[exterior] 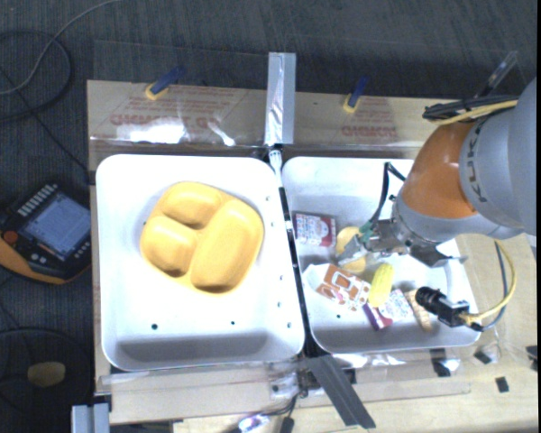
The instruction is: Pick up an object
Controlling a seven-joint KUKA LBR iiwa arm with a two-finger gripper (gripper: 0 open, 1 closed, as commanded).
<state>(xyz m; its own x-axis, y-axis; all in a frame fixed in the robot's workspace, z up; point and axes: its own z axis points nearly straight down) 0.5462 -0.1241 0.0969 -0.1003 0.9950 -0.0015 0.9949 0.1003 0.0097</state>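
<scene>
Gripper [368, 239] low in the right bin [343, 177], over a small pile.
I cannot tell how it is set. The pile: one corn cob [380, 282], one red packet [313, 229], one orange-white pack [338, 287]. Bare floor lies behind the pile. Left of that bin, one more bin [126, 332] holds one yellow lump [201, 234], with bare floor around it.

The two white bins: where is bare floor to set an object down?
In the left bin, a free strip lies along the near wall, below the yellow object. In the right bin, the far strip above the red packet is bare. Its near half is crowded with small items around the gripper.
</scene>
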